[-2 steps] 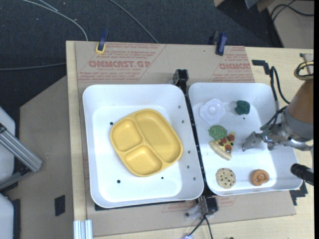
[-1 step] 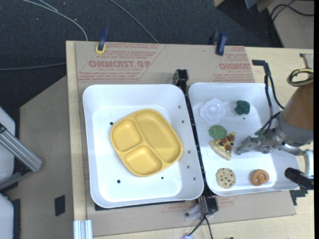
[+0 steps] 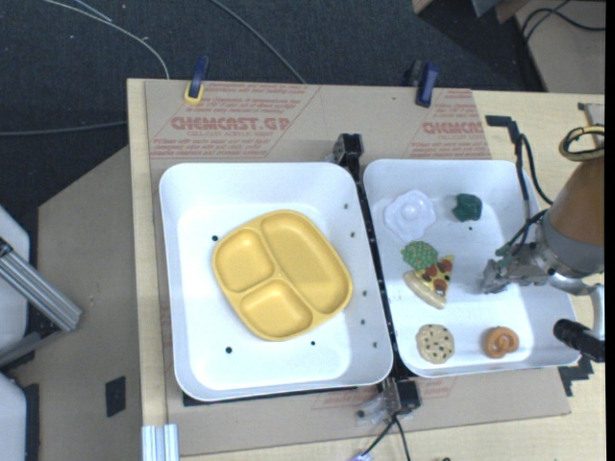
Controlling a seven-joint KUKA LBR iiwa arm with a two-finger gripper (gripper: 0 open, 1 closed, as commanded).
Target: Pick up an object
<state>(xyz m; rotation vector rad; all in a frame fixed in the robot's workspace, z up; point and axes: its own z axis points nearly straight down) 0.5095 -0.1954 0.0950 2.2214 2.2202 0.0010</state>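
Pizza slice (image 3: pixel 430 283) lies flat in the right bin (image 3: pixel 538 349), left of centre. Long axis runs on a slant: the tip points toward the lower right of the view, the broad crust end toward the upper left, where it touches a green broccoli piece (image 3: pixel 419 254). Red and dark toppings are visible on the yellow face.

Other items in the right bin:
- clear plastic piece (image 3: pixel 410 211), upper left, hard to make out against the white
- dark green lump (image 3: pixel 467 206), upper middle
- chocolate chip cookie (image 3: pixel 435 343), lower left, flat
- glazed doughnut (image 3: pixel 500 341), lower middle, flat

Gripper (image 3: pixel 496 279) hangs low over the right half of the right bin, to the right of the pizza slice and apart from it, above the doughnut in the view. Cannot tell whether the fingers are spread or closed; nothing is visibly between them. The arm (image 3: pixel 577 224) enters from the right.

The left bin (image 3: pixel 192 209) holds a yellow three-compartment plate (image 3: pixel 281 274), turned at a slant.

Surface: bench (image 3: pixel 288 113) covered with brown cardboard printed in red lettering, blue clamps (image 3: pixel 426 83) on the far edge. Beyond the bench, dark carpet (image 3: pixel 77 65) with thin cables across it.
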